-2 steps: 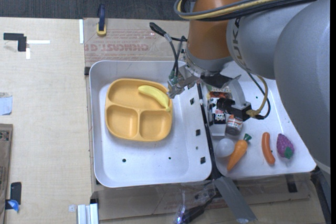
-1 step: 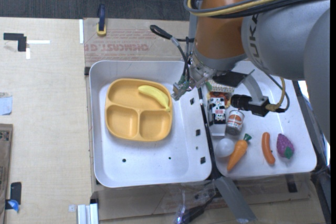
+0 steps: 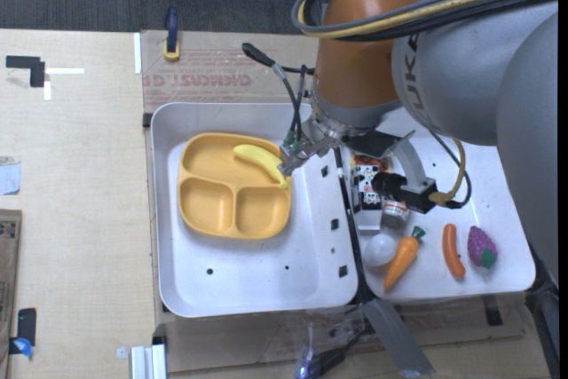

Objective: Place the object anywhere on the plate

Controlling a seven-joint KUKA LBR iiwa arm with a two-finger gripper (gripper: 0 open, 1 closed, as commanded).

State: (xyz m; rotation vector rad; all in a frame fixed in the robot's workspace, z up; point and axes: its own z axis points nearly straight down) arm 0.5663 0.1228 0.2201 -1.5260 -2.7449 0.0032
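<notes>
Curved banana (image 3: 258, 161) on compartmented plate (image 3: 232, 185)

- Yellow banana (image 3: 258, 161): lies slantwise in the plate's large upper compartment, near its right rim.
- Yellow three-compartment plate (image 3: 232, 185): flat in the left bin.

So the yellow divided plate (image 3: 232, 186) sits in the left white bin (image 3: 240, 280), and a banana (image 3: 258, 161) is lying across its top compartment with one end poking over the plate's right rim, right where the gripper (image 3: 295, 151) hangs above it, though I can't really make out how the jaws stand. The grey arm (image 3: 479, 58) with its orange band (image 3: 364, 40) comes in from the right and covers a good part of the right bin (image 3: 510, 217). Over there you've got a carrot (image 3: 401, 258), a white ball (image 3: 379, 249) touching it, a red sausage thing (image 3: 453, 251) and a purple grape bunch (image 3: 483, 246) near each other, plus a small printed box (image 3: 366, 182) by the divider, all on a light wooden surface (image 3: 71, 191).
</notes>
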